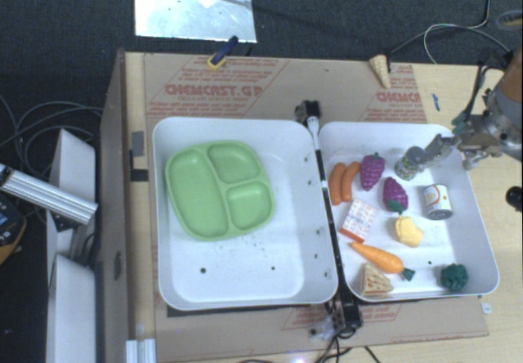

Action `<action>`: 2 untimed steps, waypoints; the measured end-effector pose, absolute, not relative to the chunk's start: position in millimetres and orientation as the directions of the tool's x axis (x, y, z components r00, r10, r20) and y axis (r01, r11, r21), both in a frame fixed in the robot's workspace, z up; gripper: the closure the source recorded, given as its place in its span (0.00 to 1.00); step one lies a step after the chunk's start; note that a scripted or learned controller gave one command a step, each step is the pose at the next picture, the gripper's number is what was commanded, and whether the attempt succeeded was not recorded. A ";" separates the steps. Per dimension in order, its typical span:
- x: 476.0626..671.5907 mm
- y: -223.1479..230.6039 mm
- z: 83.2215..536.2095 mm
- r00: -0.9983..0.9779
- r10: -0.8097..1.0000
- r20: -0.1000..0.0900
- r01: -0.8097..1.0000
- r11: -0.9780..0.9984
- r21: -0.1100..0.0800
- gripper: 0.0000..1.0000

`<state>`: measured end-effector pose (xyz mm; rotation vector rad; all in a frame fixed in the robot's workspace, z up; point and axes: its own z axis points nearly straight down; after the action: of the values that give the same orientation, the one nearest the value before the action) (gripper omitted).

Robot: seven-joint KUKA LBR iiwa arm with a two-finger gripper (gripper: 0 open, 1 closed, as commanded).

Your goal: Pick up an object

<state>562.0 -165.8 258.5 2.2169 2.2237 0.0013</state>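
The right bin holds several toy foods. Two orange sausages lie at its left, with a purple grape bunch beside them and a second purple bunch just below. A small can, a yellow lemon, a red-and-white box, a carrot, a tan wedge and a green broccoli fill the rest. My gripper reaches in from the right and hangs over the bin's upper middle, right of the grapes and above the can.
The left bin carries a green divided plate. A black divider clamp sits between the bins at the back. Cardboard lies under both bins. Cables trail at the upper right.
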 end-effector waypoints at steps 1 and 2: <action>603.1 -138.6 158.7 -0.005 1.000 0.001 1.000 0.005 -0.002 0.00; 569.1 -122.9 89.8 -0.002 1.000 -0.001 1.000 0.002 0.013 0.00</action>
<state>569.1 -122.9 89.8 2.2123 2.2161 0.0134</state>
